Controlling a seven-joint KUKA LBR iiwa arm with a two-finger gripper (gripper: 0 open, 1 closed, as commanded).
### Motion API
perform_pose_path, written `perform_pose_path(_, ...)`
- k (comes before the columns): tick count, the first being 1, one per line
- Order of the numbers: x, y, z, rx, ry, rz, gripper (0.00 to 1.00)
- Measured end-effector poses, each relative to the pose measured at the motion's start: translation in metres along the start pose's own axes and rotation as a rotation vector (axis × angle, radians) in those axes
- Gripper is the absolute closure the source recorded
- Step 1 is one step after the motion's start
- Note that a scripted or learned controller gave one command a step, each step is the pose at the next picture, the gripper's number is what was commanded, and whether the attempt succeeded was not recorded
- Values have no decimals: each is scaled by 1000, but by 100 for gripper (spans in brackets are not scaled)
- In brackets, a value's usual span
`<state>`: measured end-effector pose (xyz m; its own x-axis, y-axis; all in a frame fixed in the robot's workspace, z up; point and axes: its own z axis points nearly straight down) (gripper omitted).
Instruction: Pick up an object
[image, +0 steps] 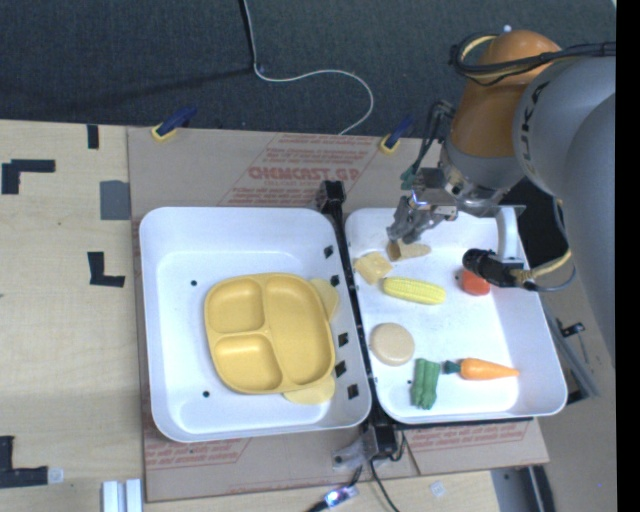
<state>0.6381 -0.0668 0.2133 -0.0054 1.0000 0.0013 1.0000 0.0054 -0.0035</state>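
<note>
1. Gripper (407, 232) low over the far-left corner of the right bin (530, 345), at a small tan piece (410, 251); grasp state: cannot tell.
2. Next: confirm the grip, lift straight (judgement).
3. Right bin: corn (414, 291), carrot (480, 370), round cookie (392, 343), green piece (425, 383).
4. Left bin (170, 300): yellow divided tray (268, 333).

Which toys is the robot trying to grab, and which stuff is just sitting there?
For the job (right bin, near the gripper):
pale piece under the gripper
corn cob
yellow slice
round biscuit
carrot
green vegetable
red piece

Just lying about:
yellow divided plate in the left bin
white cable
blue clips
</note>
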Motion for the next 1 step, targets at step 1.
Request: perform_pose_path(1, 57, -17, -13, -1, 1, -2, 100)
